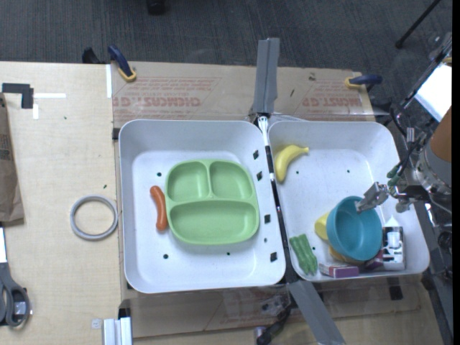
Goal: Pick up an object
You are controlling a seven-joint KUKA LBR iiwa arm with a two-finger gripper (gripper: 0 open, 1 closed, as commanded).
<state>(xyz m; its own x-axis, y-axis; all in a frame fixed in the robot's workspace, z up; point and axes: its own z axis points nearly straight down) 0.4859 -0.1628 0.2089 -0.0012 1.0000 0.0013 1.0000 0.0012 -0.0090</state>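
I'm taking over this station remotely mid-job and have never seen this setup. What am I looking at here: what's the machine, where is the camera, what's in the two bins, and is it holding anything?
You have one camera, fixed above the bench and looking down at a slant. The machine is a single robot arm reaching in from the picture's right; its hand is over the rim of a blue bowl in the right bin.

That bin also holds a banana near its back left, a green vegetable-like piece at the front left, something yellow partly hidden behind the bowl, and a few small items along the front edge, too crowded to name.

The left bin holds a green divided plate with an orange carrot-like piece beside it on the left. A grey ring lies on the bench outside the bins.

I cannot see anything between the fingers, so don't assume a grasp.
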